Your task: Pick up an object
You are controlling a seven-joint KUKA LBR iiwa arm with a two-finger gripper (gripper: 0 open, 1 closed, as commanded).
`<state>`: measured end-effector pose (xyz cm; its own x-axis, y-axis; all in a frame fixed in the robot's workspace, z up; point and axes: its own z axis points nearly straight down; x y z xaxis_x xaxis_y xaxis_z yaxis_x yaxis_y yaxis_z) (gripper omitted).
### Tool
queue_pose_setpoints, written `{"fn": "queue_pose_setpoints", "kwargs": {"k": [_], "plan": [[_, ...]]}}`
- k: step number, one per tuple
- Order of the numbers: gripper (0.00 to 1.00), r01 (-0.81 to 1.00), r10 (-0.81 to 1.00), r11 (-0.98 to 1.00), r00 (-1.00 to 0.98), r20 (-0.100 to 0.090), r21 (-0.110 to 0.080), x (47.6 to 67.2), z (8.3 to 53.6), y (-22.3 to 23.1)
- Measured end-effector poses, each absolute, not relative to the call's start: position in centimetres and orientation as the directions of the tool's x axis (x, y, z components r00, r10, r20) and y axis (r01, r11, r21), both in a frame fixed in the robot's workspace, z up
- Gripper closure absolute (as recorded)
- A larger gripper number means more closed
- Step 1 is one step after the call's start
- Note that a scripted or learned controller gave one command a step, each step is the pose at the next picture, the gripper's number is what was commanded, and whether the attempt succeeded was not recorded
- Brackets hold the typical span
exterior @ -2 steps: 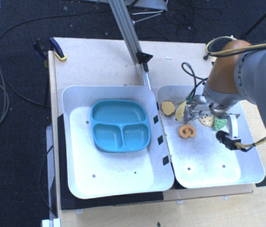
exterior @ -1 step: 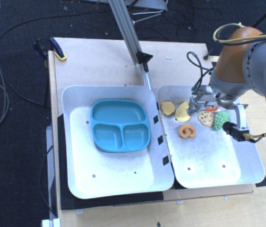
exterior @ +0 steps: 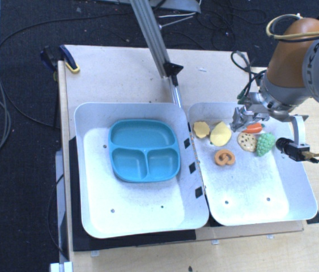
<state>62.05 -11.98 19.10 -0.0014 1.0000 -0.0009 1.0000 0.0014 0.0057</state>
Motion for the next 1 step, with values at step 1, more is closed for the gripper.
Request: {"fn": "queue_pose_setpoints", "kwargs": {"k": [1], "plan": [[1.00,1.000,1.000,0.002,-0.002,-0.001,0.004,62.15,21.82,-11.98]]}}
